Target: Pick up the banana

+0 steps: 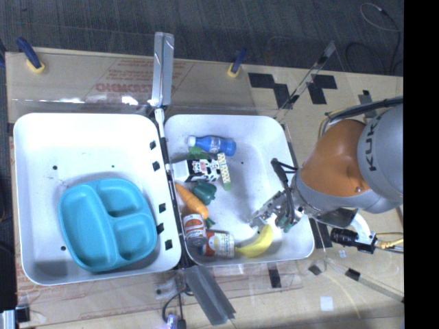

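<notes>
Banana (257,243) (yellow) lies just below the tool (274,214).

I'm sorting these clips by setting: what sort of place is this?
Probably a robot lab bench for picking tests: two white bins side by side, toy groceries such as a banana, and a clamped cardboard base.

Bright, even light; slightly soft focus.

Single fixed camera above the bench (206,74), looking down at a slant, both white bins (27,204) framed, moderately near
</notes>
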`<state>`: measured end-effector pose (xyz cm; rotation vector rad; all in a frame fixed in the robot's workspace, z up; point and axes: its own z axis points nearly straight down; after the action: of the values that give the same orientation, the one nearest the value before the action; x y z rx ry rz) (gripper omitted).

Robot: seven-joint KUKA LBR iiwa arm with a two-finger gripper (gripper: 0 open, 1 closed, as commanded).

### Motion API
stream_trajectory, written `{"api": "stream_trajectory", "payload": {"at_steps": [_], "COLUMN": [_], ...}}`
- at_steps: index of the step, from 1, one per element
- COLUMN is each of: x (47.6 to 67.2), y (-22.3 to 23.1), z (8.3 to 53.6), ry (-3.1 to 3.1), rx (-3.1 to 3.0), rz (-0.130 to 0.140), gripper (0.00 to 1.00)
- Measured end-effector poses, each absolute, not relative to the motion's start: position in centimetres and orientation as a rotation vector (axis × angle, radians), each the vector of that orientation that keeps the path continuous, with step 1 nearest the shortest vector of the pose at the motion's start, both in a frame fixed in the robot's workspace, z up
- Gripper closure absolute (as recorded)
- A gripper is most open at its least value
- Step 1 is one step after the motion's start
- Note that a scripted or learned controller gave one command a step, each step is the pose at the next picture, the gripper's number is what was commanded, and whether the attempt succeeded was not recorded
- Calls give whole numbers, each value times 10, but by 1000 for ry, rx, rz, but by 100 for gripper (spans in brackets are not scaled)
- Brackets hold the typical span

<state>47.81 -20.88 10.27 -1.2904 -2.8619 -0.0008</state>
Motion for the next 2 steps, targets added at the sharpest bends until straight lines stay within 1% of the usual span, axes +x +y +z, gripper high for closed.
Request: {"api": "stream_trajectory", "payload": {"at_steps": [1, 2], "x": [478, 479], "y": [-209, -208], "z": [103, 113], "ry": [-2862, -2866], "rx": [-1290, -1283], "rz": [-1, -1], "gripper": [0, 100]}}
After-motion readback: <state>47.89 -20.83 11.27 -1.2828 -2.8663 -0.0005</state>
